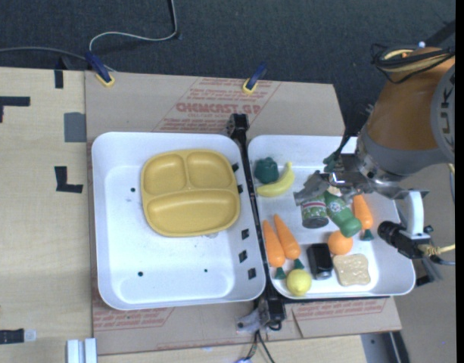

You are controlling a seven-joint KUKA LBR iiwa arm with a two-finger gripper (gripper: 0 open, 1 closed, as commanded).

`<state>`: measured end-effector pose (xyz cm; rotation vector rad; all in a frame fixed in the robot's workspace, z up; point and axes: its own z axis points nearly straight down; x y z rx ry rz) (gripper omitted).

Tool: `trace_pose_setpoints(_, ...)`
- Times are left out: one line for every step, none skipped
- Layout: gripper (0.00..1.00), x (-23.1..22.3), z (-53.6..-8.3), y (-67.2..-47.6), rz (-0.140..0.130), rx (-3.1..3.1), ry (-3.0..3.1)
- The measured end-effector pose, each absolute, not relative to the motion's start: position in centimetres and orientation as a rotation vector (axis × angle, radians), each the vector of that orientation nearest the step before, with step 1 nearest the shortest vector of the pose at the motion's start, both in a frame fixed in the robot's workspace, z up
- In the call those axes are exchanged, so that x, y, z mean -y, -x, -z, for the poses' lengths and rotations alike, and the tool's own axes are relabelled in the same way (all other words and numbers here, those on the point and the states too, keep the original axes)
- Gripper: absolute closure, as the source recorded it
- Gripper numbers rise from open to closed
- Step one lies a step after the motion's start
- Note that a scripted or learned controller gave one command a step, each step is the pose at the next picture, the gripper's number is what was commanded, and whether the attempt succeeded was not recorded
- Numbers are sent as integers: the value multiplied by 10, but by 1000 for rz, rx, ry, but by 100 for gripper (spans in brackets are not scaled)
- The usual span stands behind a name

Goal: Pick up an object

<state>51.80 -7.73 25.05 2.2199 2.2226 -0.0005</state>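
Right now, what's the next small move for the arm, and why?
Probably a short, straight descent onto the can. The gripper hangs over the right bin, just above the can and the green bottle leaning beside it. The carrots, orange and toast crowd close, so sideways travel risks bumping them.

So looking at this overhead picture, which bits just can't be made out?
- Gripper, camera view: its fingers blur into the clutter over the right bin, so their state is unclear.
- Small can: label too small to read.
- Green bottle: upper end hidden under the arm's wrist.
- Dark green item by the banana: too small to identify.
- Yellow tray: hides the left bin's floor beneath it.
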Motion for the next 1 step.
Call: trace_pose_setpoints(100,73,-262,-519,0,-2223,-2220)
